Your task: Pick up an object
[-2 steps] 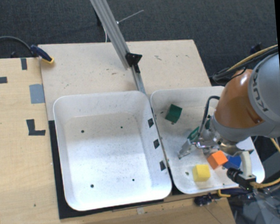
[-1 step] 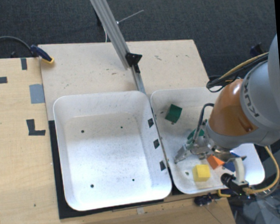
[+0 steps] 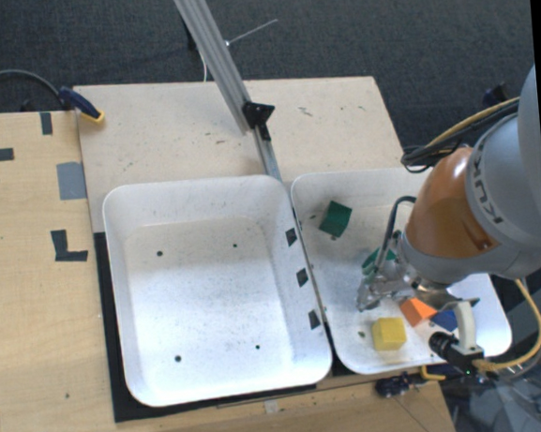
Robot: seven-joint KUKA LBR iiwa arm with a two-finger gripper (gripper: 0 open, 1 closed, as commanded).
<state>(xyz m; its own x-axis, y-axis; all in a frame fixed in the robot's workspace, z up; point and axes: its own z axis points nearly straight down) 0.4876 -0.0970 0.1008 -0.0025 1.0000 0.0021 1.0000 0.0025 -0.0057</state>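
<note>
The yellow block [image 3: 388, 334] lies in the right bin [image 3: 359, 362], just below the pincer [image 3: 379, 290]. An orange block [image 3: 413, 312] sits just right of the pincer, a green block [image 3: 336, 219] well above it. Whether the pincer is released or clenched cannot be told.

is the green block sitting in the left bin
No, the green block lies in the right bin, near its far left corner, beside the wall that divides the two bins.
</note>
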